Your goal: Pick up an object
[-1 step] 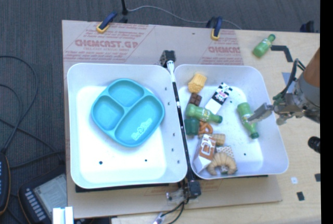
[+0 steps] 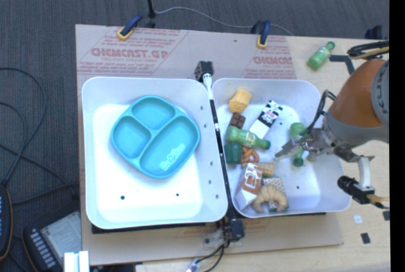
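**Visitor:** From the camera above, what's in front of you?

**Arm:** Two white bins side by side on my desk point(image 2: 126, 49). The left bin point(image 2: 95, 138) holds a blue divided plate point(image 2: 155, 136), lying flat. The right bin point(image 2: 316, 97) holds the clutter: a yellow corn piece point(image 2: 240, 100) at the far side, a black-and-white carton point(image 2: 266, 119) beside it, a green bottle point(image 2: 247, 137) lying on its side near the middle divider, a small brown block point(image 2: 237, 120) just above that bottle, and a croissant point(image 2: 271, 198) with an orange-and-white packet point(image 2: 252, 178) at the near end.

**Visitor:** And your pincer?

**Arm:** My pincer point(image 2: 296, 149) is down inside the right bin, toward its right half, reaching in from the right. A small green object point(image 2: 297, 130) sits just beside it, and another green bit point(image 2: 297, 161) shows just below the tips.

**Visitor:** Is it holding either one?

**Arm:** I cannot tell whether it is wide or narrow; the metal parts blur together there, and I see nothing clearly between them.

**Visitor:** Anything outside the bins?

**Arm:** A second green bottle point(image 2: 320, 56) lies on the desk beyond the right bin's far corner.
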Action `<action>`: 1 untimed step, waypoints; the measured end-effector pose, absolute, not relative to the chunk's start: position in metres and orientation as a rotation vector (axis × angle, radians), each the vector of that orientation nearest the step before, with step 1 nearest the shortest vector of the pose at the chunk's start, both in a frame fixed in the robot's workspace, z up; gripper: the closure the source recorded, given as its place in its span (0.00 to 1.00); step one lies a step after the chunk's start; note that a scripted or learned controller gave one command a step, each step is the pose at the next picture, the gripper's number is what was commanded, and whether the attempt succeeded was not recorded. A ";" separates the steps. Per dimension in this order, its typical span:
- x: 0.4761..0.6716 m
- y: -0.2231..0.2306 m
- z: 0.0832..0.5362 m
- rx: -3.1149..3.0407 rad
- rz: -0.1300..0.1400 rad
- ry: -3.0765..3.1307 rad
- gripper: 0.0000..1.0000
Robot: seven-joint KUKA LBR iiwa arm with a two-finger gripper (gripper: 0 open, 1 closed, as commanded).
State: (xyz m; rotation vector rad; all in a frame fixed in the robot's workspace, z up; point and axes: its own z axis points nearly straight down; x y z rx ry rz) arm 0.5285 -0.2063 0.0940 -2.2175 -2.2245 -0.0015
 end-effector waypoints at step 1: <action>0.528 -0.207 0.104 -2.219 0.001 -2.222 1.00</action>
